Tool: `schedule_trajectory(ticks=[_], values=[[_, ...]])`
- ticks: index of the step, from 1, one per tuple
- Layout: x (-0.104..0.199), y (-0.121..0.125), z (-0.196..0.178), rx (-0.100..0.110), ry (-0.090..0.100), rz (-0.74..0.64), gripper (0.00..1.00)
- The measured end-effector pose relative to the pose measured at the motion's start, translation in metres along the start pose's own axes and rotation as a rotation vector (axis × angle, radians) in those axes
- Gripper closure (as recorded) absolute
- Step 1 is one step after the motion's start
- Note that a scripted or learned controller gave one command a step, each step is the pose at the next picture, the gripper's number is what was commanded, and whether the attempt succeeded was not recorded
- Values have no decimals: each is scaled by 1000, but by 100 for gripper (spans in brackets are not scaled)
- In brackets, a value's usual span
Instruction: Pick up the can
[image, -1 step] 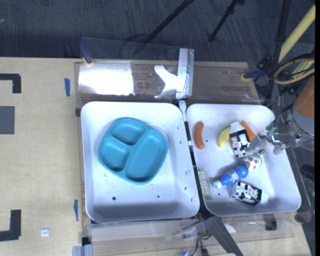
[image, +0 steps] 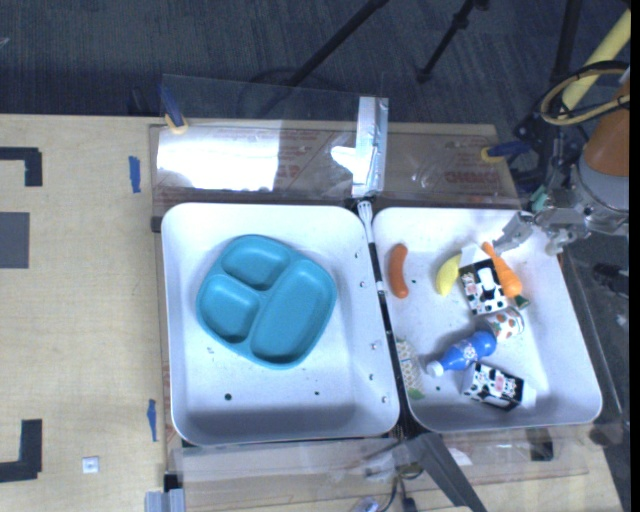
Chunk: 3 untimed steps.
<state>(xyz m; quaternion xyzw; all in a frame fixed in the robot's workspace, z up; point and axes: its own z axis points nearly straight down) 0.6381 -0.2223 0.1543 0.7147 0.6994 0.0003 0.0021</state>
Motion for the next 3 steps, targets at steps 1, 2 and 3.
schedule_trajectory(ticks=[1,2,3], values=[[19,30,0,-1,0,-21,0],[22,33,56,8,19,-69,0],[20,30,62,18,22,-241,0]])
